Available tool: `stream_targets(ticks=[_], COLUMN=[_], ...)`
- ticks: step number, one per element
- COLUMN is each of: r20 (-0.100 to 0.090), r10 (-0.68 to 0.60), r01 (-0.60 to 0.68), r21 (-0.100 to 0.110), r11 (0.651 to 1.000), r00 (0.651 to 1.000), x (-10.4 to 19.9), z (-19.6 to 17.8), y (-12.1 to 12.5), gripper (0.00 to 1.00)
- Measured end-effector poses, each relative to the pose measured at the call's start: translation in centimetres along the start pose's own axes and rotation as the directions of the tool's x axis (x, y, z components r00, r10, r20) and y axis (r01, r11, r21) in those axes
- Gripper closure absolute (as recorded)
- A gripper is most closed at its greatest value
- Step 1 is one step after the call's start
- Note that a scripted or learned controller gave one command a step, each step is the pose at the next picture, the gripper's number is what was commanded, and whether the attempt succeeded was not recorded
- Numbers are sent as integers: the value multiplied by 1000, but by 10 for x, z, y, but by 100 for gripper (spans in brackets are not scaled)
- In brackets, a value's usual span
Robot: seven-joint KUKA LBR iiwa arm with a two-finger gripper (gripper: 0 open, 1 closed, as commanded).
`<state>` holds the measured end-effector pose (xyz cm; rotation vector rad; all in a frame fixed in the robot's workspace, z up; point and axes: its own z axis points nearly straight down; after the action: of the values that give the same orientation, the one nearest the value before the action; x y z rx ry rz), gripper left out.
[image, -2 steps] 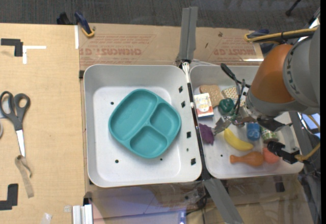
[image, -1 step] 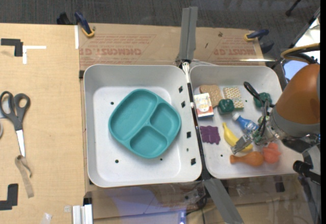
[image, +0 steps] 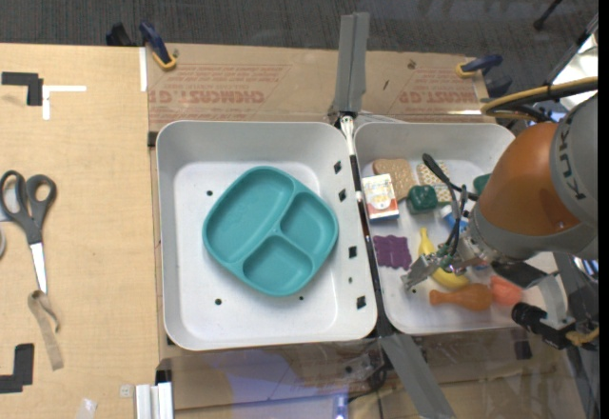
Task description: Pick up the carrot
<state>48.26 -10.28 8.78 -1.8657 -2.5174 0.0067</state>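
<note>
Carrot lies in the right bin, just right of the gripper; finger state unclear. Cardboard lettering unreadable.

One fixed camera looks down at a slant on both bins, the arm entering from the right.
</note>
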Motion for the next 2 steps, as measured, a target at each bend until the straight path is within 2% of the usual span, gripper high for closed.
stream_targets(ticks=[1,2], r20=[1,0], r10=[350,621], r01=[-350,-621], r21=[0,1], r11=[937,784], r00=[937,784], x=[-4,-38], z=[0,0], y=[17,-19], gripper=[0,0])
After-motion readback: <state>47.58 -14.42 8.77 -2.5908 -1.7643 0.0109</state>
